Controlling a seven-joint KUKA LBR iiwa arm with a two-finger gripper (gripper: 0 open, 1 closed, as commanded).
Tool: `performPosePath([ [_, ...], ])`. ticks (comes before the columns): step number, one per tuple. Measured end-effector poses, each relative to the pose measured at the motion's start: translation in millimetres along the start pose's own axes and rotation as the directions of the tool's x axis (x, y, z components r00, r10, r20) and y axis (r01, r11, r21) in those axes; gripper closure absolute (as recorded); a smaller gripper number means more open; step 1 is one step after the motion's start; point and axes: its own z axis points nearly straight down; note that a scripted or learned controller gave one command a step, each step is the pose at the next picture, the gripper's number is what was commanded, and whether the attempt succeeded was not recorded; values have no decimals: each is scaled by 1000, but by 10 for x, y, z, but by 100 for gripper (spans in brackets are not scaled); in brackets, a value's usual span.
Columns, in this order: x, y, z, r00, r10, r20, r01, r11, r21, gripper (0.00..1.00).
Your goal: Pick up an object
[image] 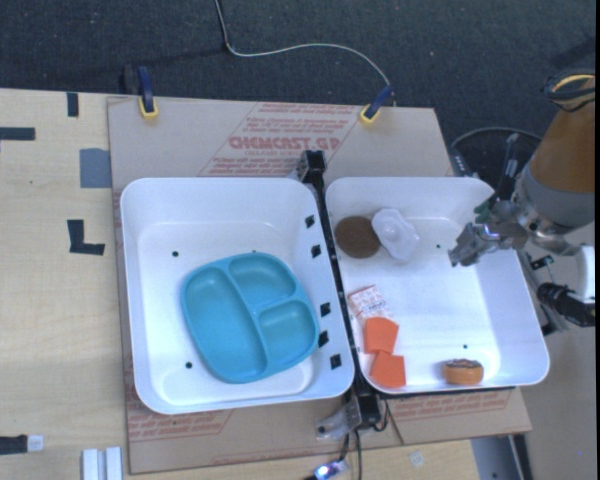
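Observation:
In the right bin lie a brown round disc, a clear crumpled plastic cup, a small printed packet, two orange blocks and a small brown doughnut-like piece. My gripper hangs over the bin's right part, near its far right corner, pointing left and down. It is well right of the plastic cup and touches none of the objects. Nothing shows between its fingers.
The left bin holds a blue divided tray. Both bins rest on a cardboard sheet held by two clamps at the back. A black divider runs between the bins. A cable lies on the dark floor behind.

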Motion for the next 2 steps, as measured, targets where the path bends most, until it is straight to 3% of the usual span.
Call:
performPosePath([
  [1, 1, 17, -462, 1000, -1, -1, 1, 1000, 1, 100],
  [2, 519, -45, -531, 1000, -5, -4, 5, 1000, 5, 100],
])
